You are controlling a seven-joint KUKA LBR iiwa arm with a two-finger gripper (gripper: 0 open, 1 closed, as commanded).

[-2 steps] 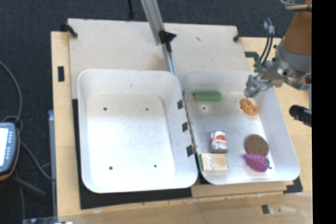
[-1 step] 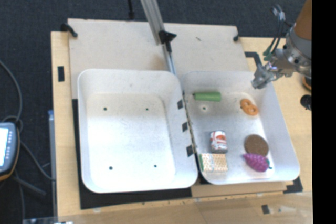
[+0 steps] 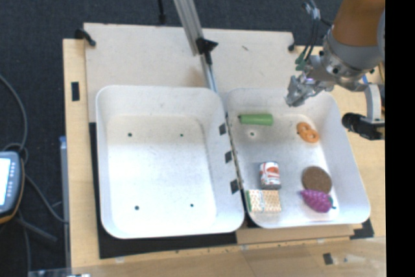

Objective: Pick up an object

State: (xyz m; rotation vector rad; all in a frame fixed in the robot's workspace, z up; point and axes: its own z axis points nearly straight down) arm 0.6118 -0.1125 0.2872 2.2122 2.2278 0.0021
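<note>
The right bin [image 3: 343,139] holds several small objects. A green cylinder [image 3: 255,119] lies near its far left side. An orange ring-shaped piece [image 3: 307,132] sits at the far right. A red and white can [image 3: 270,174] stands in the middle. A brown disc [image 3: 316,179] and a purple grape bunch [image 3: 317,200] lie near the front right, and a patterned packet [image 3: 264,201] lies at the front left. My gripper [image 3: 297,96] hangs over the bin's far edge, above and left of the orange piece, with nothing seen between its fingers.
The left bin [image 3: 162,162] sits beside the right one. A slanted metal pole [image 3: 185,6] rises from between the bins at the back. A handheld pendant [image 3: 8,181] lies off the bench at the left. The wooden bench [image 3: 162,48] extends behind the bins.
</note>
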